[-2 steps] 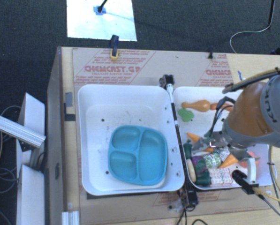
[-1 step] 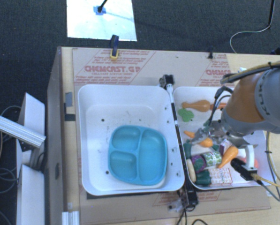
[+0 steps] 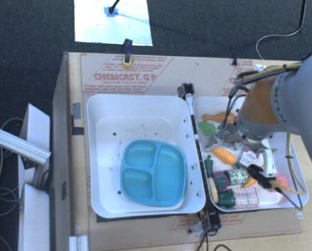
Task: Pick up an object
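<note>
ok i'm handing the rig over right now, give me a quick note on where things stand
Gripper: low over the right bin, among the toys; whether it is open or shut cannot be told, and nothing is seen held.
Right bin: small items in a heap, with an orange carrot-like piece just below the gripper, a purple and green can and a dark green piece nearer the front.
Left bin: holds a blue divided tray.
Done: arm is down in the right bin.
Left: secure one object and lift it clear.
</note>
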You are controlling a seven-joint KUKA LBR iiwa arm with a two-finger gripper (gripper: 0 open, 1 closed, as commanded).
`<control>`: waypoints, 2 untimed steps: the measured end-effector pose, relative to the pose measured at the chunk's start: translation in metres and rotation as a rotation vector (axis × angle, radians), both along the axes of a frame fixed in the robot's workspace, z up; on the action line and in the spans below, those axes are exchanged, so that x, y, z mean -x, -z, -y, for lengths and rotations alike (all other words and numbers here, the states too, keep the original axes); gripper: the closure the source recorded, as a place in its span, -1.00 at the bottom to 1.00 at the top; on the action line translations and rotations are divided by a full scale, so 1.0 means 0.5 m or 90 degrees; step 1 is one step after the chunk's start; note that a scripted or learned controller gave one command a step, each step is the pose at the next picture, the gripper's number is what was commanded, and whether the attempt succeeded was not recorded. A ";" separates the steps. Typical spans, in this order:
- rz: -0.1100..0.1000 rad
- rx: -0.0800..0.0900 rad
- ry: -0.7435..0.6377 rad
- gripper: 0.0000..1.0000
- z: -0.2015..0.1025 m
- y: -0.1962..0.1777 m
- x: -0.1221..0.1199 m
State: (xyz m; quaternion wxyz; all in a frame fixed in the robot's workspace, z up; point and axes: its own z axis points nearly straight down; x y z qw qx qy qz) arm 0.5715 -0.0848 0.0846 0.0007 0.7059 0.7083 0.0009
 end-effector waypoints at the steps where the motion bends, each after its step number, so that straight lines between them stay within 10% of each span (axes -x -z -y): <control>1: 0.002 0.000 -0.001 1.00 0.000 -0.021 -0.002; 2: 0.002 -0.001 -0.001 1.00 -0.106 -0.202 -0.056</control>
